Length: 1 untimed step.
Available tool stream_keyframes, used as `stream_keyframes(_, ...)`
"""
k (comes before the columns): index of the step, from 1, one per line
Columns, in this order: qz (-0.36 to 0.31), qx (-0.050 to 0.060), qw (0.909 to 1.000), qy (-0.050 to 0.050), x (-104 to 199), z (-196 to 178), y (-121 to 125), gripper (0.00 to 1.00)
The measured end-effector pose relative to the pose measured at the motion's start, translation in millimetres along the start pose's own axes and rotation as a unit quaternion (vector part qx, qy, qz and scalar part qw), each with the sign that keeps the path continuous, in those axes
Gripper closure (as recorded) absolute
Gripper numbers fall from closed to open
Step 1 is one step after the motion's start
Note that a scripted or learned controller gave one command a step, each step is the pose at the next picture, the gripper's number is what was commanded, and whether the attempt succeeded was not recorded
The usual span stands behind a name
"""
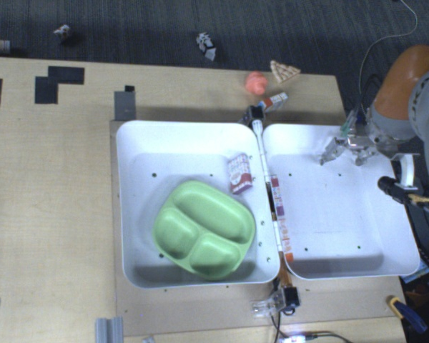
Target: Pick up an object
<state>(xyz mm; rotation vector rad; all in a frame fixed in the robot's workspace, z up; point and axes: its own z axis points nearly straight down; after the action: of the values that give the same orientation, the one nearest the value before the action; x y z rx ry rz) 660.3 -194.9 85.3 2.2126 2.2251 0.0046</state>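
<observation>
I see the gripper over the right bin's far right corner, fingers spread open w/ nothing between them. Green divided plate lies in the left bin, small red-white packet just beside its far edge.

small red-white packet, print too blurred

Grey arm, orange band, metallic tool

Two white bins, one green plate, one small packet
</observation>
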Motion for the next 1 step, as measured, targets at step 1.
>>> stream_keyframes(1, -0.002, -0.003, 1.0, -0.001, 0.3, -12.6, 2.1, 1.0)
